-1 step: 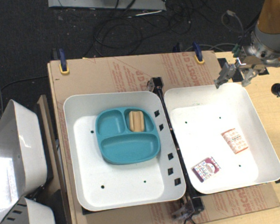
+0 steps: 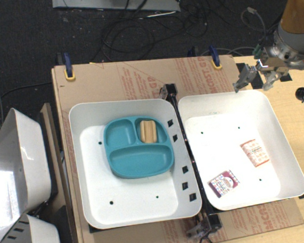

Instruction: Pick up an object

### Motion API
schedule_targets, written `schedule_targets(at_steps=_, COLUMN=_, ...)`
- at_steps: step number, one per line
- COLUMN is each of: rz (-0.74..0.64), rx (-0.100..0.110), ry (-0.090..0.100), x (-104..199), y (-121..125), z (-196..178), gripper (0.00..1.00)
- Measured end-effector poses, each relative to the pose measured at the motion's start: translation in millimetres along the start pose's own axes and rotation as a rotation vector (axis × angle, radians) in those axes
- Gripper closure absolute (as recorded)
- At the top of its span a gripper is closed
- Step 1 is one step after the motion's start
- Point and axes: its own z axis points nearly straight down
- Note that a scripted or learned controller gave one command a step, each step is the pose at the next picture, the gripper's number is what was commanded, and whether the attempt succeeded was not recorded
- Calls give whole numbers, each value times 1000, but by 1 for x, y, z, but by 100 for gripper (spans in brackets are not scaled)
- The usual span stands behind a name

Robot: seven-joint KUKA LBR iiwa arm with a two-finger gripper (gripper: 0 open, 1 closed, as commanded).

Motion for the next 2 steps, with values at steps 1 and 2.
schedule_targets(at_steps=1, rz=1, rx=3, ry=1, x=-1, y=4, z=44, gripper=0)
schedule_targets(at_steps=2, rz=2, rx=3, ry=0, x=-7, y=3, z=88, gripper=0)
